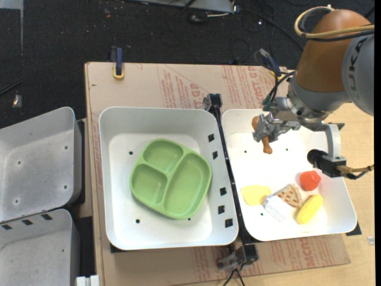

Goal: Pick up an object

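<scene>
Apparently the two-finger gripper (266, 137) pinches a small brown sausage-shaped toy (266, 143) near the right white bin's (339, 219) far edge. It looks light, stiff and smooth; mid-length grip suits it.

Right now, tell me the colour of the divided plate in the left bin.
Light green; the divided plate shows clearly in the camera view.

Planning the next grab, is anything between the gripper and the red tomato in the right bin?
Nothing visible. The gripper sits at the bin's far side beside a brown sausage; bare white floor lies between it and the tomato.
</scene>
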Robot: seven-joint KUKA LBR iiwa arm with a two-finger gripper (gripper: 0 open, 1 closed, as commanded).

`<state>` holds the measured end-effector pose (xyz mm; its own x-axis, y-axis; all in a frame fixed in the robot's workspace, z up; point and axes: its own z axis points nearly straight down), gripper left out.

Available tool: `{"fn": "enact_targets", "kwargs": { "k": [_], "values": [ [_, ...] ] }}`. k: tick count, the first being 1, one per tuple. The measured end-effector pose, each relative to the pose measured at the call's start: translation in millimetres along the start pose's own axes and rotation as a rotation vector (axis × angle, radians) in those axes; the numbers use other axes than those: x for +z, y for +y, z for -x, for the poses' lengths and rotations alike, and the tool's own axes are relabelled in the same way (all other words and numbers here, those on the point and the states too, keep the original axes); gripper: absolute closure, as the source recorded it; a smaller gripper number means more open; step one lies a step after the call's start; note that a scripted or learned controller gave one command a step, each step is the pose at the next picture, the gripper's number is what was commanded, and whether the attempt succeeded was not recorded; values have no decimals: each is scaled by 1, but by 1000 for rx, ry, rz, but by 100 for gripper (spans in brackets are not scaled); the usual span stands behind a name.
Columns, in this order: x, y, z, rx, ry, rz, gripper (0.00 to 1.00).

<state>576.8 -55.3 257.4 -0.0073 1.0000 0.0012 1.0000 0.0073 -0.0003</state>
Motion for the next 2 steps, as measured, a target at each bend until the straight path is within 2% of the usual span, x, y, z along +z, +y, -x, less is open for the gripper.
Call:
{"fn": "enact_targets", "kwargs": {
  "k": [2],
  "values": [
    [27,-34,-105,0,0,-4,100]
  ]
}}
